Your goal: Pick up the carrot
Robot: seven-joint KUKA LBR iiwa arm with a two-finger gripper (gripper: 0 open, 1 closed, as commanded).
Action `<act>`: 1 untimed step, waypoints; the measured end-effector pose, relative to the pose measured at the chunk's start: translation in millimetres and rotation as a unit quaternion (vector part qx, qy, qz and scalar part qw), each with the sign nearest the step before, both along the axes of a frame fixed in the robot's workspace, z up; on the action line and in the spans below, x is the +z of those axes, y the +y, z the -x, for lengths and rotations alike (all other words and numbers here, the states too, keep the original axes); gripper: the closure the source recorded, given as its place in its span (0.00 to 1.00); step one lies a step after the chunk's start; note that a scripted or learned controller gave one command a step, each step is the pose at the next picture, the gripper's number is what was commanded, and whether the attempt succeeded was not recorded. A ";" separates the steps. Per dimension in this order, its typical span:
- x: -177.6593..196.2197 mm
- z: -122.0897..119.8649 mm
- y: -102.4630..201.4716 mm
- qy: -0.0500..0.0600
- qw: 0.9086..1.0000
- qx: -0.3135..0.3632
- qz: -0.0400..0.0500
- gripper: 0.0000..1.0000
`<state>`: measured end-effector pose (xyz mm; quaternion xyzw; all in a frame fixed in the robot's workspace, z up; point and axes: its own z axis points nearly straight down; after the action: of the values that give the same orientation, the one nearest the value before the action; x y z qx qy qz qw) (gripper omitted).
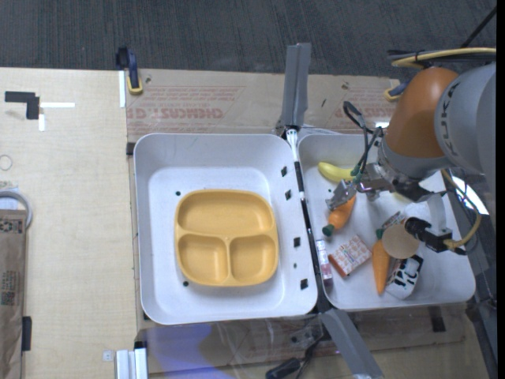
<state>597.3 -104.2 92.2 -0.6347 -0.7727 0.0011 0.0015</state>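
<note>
Here, you are watching the gripper (347, 193) closing its fingers on the carrot (341, 213), which is hanging just below them over the right bin (442, 290), seemingly being lifted clear.

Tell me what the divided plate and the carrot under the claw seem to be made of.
Divided plate: likely moulded plastic, matte yellow, with soft rounded compartment ridges. Carrot: probably a plastic toy, uniformly orange and smooth with a green tip, though the view is too coarse to be sure. The claw sits at its upper end.

Gripper (348, 189) low, arm from right
</note>
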 end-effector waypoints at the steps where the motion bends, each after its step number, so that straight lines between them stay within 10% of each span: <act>1: -2.5 8.0 -0.8 0.000 0.992 0.124 -0.001 0.00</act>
<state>589.3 -105.0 89.7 -0.5342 -0.8453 0.0006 0.0015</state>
